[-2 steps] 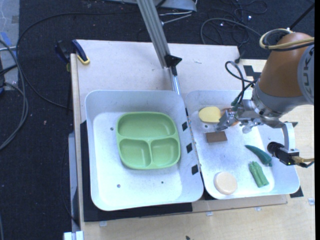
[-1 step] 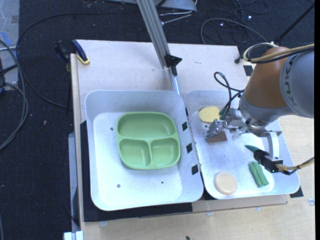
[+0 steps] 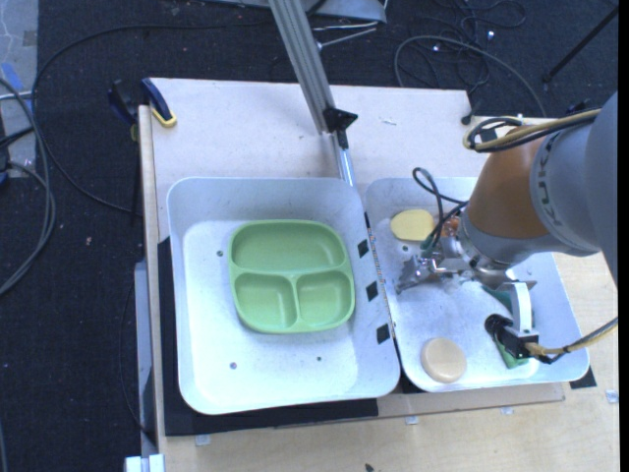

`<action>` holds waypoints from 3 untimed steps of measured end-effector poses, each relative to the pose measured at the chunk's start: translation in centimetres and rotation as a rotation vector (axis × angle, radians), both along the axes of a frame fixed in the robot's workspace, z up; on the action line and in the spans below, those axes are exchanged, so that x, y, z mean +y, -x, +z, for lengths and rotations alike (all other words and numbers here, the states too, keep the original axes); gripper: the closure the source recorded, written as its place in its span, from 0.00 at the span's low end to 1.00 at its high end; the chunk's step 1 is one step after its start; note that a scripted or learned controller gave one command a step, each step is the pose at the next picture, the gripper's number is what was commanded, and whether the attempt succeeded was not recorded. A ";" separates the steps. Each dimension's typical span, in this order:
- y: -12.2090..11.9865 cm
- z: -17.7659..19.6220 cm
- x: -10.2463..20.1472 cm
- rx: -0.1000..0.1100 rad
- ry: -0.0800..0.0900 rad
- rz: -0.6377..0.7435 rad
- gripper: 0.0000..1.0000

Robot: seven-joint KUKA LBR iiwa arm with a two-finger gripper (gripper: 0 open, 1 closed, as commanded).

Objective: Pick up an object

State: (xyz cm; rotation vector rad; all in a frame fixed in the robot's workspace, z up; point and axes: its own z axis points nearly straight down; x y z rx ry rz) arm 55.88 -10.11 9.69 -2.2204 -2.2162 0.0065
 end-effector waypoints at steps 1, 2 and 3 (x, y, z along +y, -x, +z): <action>-0.2 1.4 0.1 -0.006 0.000 0.000 1.00; -0.9 6.2 -0.7 -0.010 0.001 0.002 1.00; -1.0 11.0 -0.7 -0.011 0.001 0.004 1.00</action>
